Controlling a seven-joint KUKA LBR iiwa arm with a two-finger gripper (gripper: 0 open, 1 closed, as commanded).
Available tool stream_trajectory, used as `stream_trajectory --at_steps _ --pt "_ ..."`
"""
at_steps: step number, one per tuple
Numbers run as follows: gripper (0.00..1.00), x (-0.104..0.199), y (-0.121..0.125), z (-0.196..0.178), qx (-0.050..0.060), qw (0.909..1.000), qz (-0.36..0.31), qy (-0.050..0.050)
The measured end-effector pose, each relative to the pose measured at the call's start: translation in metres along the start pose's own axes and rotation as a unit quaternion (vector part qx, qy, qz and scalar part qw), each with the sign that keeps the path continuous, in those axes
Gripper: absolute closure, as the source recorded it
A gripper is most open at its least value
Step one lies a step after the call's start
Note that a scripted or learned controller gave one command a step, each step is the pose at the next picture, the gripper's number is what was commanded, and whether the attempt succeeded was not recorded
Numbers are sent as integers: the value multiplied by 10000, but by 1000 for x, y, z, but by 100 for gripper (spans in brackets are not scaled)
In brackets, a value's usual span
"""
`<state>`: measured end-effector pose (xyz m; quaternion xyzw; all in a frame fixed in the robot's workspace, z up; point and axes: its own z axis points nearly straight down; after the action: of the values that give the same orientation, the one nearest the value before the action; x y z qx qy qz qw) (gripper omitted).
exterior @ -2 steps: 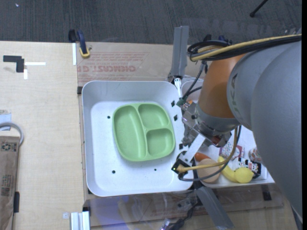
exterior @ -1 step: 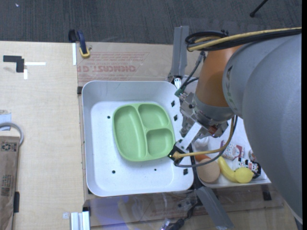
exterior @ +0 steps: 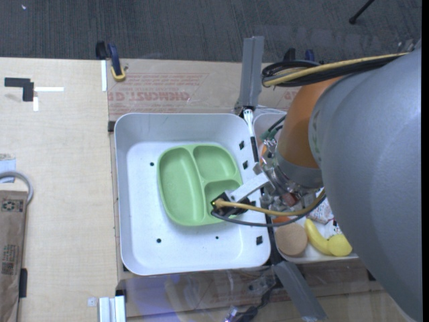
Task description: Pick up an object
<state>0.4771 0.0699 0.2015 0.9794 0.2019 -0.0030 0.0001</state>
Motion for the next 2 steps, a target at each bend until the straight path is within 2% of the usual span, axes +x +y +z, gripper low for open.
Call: stream_trajectory --at_steps 1,2 --pt "100 0 1 -8 -1 10000 -19 -23" --pt "100 -14 33 -16 -3 9974 -721 8"
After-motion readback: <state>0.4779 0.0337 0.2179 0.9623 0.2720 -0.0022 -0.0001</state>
